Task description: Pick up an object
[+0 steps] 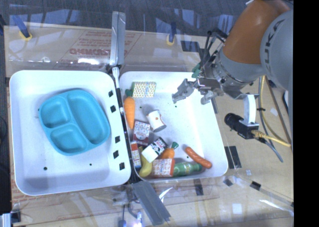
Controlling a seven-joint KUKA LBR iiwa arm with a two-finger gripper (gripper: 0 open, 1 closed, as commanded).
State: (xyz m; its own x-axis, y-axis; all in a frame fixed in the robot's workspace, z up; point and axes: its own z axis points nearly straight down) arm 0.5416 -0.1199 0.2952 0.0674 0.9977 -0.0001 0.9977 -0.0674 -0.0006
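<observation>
The arm (259, 27) reaches in from the right and holds its gripper (192, 91) over the upper right part of the right bin (209, 121). Its two fingers are spread apart with nothing between them; one finger (180, 91) points down-left over bare white floor, the other sits by the bin's right wall. The objects lie well apart from the gripper, crowded along the bin's left side and bottom edge. A patterned box (143, 89) sits near the top left corner, with a carrot (129, 111) just below it along the left wall. A small white cup (156, 120) lies tilted near the middle. Below it is a cluster of small cartons (142, 131), touching one another, with a yellow piece (145, 170) at the bottom, a green bottle (185, 168) lying flat along the lower edge and a sausage (198, 157) just above it. In the left bin (30, 171) rests a blue divided plate (74, 121). Both bins stand side by side on the table (259, 191).
</observation>
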